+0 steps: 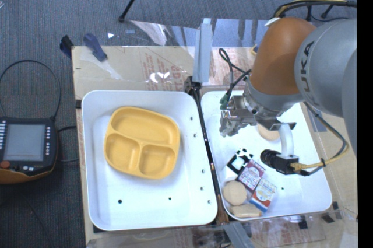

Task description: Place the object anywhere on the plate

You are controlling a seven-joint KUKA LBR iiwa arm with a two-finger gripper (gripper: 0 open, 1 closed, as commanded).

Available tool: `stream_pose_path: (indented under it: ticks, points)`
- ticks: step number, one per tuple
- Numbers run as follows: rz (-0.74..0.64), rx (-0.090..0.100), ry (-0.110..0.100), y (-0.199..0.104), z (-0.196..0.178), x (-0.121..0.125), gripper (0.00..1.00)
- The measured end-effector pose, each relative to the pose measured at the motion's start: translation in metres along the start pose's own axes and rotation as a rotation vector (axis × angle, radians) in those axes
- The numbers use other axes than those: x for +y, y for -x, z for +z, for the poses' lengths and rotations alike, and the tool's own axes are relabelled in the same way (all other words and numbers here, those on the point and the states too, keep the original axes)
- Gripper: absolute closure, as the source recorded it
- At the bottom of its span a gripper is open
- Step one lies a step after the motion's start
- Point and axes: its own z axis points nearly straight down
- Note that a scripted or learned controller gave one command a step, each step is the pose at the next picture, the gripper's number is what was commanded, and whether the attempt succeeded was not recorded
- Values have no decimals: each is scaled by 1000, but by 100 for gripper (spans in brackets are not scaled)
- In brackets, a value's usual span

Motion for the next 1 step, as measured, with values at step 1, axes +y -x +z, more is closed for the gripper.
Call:
stream_pose_path:
  ticks: [1]
  points:
    - [-1,0,0,6,-23,4,100]
